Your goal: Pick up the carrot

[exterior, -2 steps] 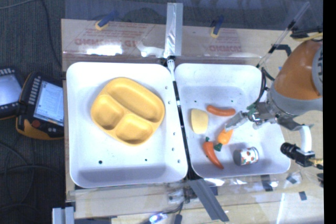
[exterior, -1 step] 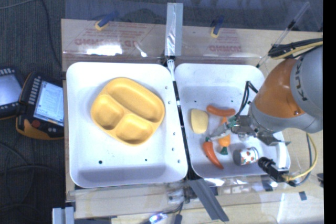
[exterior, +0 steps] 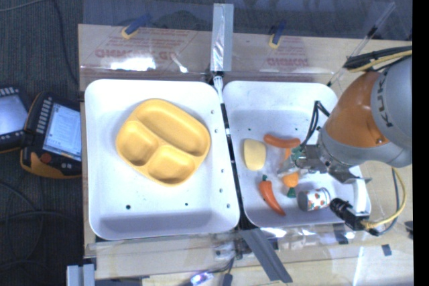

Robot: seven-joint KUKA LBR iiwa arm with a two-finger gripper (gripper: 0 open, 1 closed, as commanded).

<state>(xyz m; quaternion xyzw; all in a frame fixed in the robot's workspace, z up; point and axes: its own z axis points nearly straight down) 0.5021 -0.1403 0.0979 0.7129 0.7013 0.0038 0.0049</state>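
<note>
One gripper: the gripper [exterior: 295,167] sits low in the right bin [exterior: 268,94], at the end of the grey arm [exterior: 365,124] that enters from the view's right; whether it is released or clenched cannot be told — the wrist body covers its working end.
Carrot position: the carrot [exterior: 270,197] lies flat on the right bin's floor, near the front wall, its green top toward the gripper and its tip toward the front edge; it is just beside the gripper, not between its parts.
Carrot handling: judged a light, stiff toy with a smooth, tapered body — likely to slip along its length if pinched near the tip; the thicker half just below the green top looks the soundest hold, taken across its width.
Neighbours: a small orange piece [exterior: 291,179] lies directly under the gripper; a pale yellow item [exterior: 255,155] and a red-orange sausage-shaped item [exterior: 281,141] are near; a small can [exterior: 312,199] sits beside the carrot on its right.
Left bin: the left bin [exterior: 107,211] holds a yellow divided plate [exterior: 163,140], well apart from the carrot.
Obscured: contact between gripper and orange piece cannot be confirmed; the can's label is too small to read.
</note>
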